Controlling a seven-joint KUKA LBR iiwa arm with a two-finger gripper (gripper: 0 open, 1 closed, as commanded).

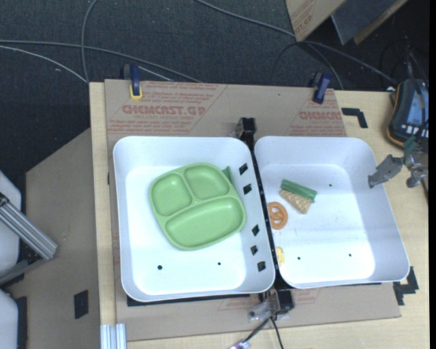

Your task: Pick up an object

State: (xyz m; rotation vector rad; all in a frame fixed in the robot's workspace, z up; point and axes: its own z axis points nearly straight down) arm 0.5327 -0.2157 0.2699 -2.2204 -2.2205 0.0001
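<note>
Red "CHEMCAST GP" print on brown backing sheet [163, 109], repeated at right

A dark carpeted floor [54, 102] crossed by thin cables [88, 27] surrounds the pale wooden bench [102, 204], with a cardboard box [313, 13] lying beyond its far edge.

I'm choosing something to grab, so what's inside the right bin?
The right bin holds a green block resting on a tan wedge, with an orange pretzel nearby. The part of the wedge under the block is hidden.
</note>
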